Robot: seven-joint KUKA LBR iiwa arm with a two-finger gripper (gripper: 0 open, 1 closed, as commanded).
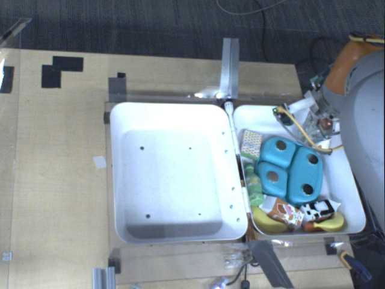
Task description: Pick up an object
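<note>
The gripper [317, 120], its opening impossible to judge, hangs over the right bin's [356, 192] far corner, just beyond the blue tray [290, 173] lying among clutter.

Grey arm [368, 119] showing an orange band at one o'clock; yellow cable trailing beside metallic gripper [313, 122].

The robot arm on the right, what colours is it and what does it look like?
The big rounded grey arm has an orange band near its top. Its end effector is a cluster of silvery metal parts with a small green piece, a red spot and a curved yellowish cable running past it. The picture is too blurry to show the finer details.
</note>
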